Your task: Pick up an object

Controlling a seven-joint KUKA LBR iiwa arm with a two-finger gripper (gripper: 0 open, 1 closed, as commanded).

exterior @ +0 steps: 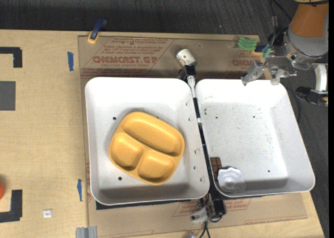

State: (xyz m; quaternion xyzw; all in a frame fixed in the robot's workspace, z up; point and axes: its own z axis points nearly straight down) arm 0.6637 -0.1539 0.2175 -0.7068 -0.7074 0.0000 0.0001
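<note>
Camera view puts the gripper, its state unclear, over the right bin's far edge; it should cross squarely above the yellow divided tray before descending.

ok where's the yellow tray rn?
The yellow tray lies in the left bin, roughly centred, far from the gripper, which is above the right bin's far corner.
</note>
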